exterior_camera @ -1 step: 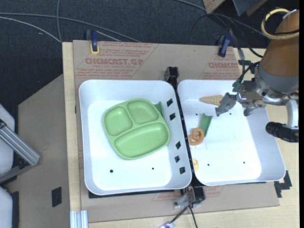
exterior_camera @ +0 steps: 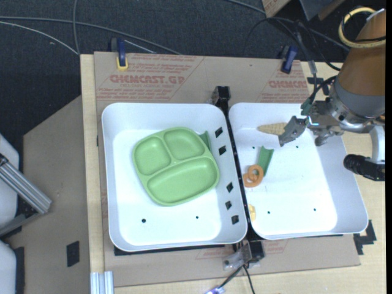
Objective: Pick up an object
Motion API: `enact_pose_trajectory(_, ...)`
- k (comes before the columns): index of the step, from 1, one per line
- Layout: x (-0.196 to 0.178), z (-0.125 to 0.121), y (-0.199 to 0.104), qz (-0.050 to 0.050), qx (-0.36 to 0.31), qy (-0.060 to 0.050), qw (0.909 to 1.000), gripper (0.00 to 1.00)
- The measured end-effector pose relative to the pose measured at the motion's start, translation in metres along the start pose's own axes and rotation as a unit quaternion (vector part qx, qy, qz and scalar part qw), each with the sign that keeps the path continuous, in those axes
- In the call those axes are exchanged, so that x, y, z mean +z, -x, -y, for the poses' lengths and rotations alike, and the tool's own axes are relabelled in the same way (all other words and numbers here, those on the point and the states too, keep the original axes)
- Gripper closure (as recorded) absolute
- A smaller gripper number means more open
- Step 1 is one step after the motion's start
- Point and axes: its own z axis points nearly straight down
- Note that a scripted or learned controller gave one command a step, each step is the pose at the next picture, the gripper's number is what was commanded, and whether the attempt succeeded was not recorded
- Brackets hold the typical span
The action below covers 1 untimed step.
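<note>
The table (exterior_camera: 184, 72) carries a brown board printed with red lettering, held by two blue clamps (exterior_camera: 122, 52) along its far edge. Two shallow white bins sit on it side by side, meeting along a central divider with black clips. The left bin (exterior_camera: 122, 213) holds a green divided plate (exterior_camera: 176, 166) with three compartments, lying flat near the bin's middle and slightly turned. The right bin (exterior_camera: 318, 207) holds the smaller items. The arm (exterior_camera: 364, 72) enters from the right, its orange band uppermost, wrist over the far right part of that bin. The end effector (exterior_camera: 304, 130) hangs above the bin's far half with both fingers spread apart, nothing between them. A tan cone-shaped piece (exterior_camera: 271, 128) lies just left of the near finger. A green stick-shaped object (exterior_camera: 264, 158) lies tilted near the bin's left side, with an orange ring (exterior_camera: 252, 176) touching its lower end. A small yellow item (exterior_camera: 251, 212) rests by the divider, near the front.
</note>
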Motion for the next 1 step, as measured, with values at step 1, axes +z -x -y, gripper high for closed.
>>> enact_pose_trajectory(1,0.0471,-0.0067,-0.0057,-0.001,0.0,-0.003,1.0,0.0)
